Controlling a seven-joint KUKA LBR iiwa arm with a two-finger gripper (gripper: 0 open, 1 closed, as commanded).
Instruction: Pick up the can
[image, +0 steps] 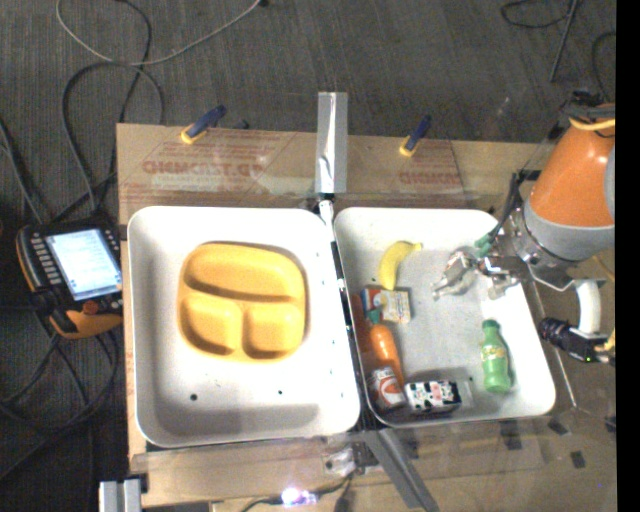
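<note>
At the far left, off the bench, a handheld pendant (72, 268) with a lit screen lay on the dark carpeted floor among loose cables. The left bin (150, 400) held a yellow divided tray (243, 300) set a little toward its back, leaving bare white floor all along its front edge and left wall. The two bins touched along the middle seam, where a metal strip (331, 140) stood up at the back edge. In the right bin (520, 400), most things were crowded against the left wall: a small box (393, 303), an orange bottle (383, 345) below it, and the can (386, 388) at the front left corner, lying beside a dark carton (434, 394) along the front edge. A banana (395, 262) lay near the back, and a green bottle (495, 356) lay toward the right wall. The middle of that bin was open floor. The gripper (458, 272) hung over the bin's back right part, well apart from the can, its fingers spread with nothing between them. Cardboard with two blue-and-yellow clamps (203, 124) covered the bench behind the bins.
</note>
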